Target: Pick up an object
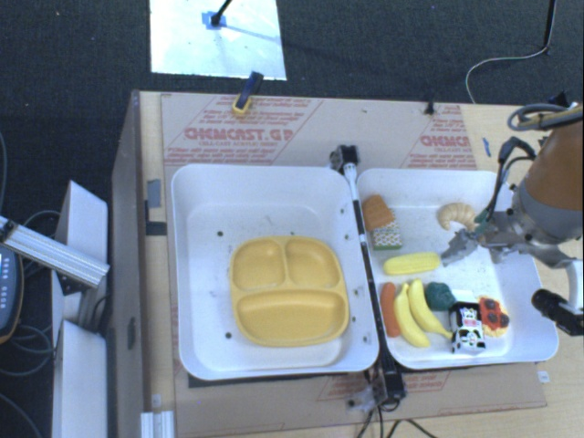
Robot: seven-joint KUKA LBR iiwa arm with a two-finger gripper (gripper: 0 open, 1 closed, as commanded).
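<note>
A: What took up the most room?

B: The bench [274, 126], with two white bins side by side. The left bin [196, 245] held a yellow tray [288, 292] with three compartments, lying flat near the middle.

A: And the arm?

B: The arm [552, 185] came in from the right, over the right bin [534, 336]. Its gripper [459, 247] sat low near the bin's middle, pointing left. I could not tell whether the fingers were apart or together; they were too small and blurred. Nothing showed between them.

A: Where were the objects to pick?

B: All in the right bin. A bread slice [380, 221] lay at the upper left, a croissant [455, 213] beside it to the right. A corn cob [411, 264] lay just left of the gripper. Lower down, a carrot [390, 307] lay beside bananas [417, 313], a green piece [440, 296] touching them. A cow carton [468, 328] stood near a pizza slice [494, 317].
</note>
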